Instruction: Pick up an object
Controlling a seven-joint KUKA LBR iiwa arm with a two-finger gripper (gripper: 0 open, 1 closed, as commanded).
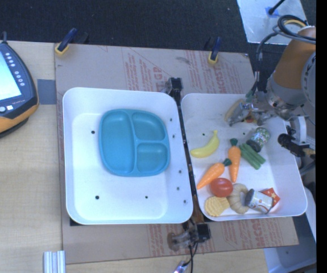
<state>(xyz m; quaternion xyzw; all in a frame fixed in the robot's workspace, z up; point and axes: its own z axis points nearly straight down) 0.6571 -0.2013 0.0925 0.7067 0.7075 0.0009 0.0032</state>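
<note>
pincer (238, 114) tips blurred, perhaps over right bin (200, 104)

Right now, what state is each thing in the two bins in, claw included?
Claw: low over the right bin's far end, nothing seen held.
Blue tray: flat in the left bin, compartments bare.
Banana: lying loose in the right bin.
Two carrots: lying side by side.
Tomato: resting against the cracker.
</note>
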